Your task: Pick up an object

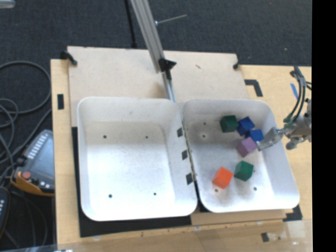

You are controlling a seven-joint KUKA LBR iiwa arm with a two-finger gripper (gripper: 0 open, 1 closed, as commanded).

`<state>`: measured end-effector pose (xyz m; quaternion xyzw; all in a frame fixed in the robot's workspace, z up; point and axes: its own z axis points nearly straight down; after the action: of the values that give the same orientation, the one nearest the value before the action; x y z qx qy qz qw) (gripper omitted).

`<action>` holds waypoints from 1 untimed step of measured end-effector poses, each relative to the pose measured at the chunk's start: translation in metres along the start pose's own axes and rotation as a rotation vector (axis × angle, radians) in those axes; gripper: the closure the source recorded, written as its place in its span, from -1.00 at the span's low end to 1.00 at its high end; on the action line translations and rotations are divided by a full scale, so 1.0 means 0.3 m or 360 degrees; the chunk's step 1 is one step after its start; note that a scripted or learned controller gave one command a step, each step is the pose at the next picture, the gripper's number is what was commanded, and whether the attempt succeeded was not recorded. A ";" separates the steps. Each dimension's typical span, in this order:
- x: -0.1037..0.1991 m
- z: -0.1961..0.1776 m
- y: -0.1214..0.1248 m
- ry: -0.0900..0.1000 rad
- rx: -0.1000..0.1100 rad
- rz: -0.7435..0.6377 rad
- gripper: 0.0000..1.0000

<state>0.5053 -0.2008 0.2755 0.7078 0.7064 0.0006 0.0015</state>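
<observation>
Several small blocks lie in the right bin (278, 193). A dark green block (228, 123) and a blue block (245, 125) sit at the back. A second blue block (256, 135) and a purple block (245, 146) lie just in front of them. Nearer the front are another green block (243, 170) and an orange block (222, 177). My gripper (266, 140) reaches in low over the bin's right rim. Its tip is right beside the second blue block and the purple block. I see nothing lifted off the bin floor.
The left bin (89, 156) stands beside the right one, with a divider edge (186, 151) between them. A slanted aluminium pole (149, 30) rises behind the bins. Cables (16, 88) and a handheld pendant (37, 161) lie off the bench at left.
</observation>
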 end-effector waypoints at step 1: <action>-0.025 0.591 0.197 -0.0008 -0.0002 -0.0007 -1.00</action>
<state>0.5649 -0.2086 0.0986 0.7063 0.7079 -0.0006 0.0037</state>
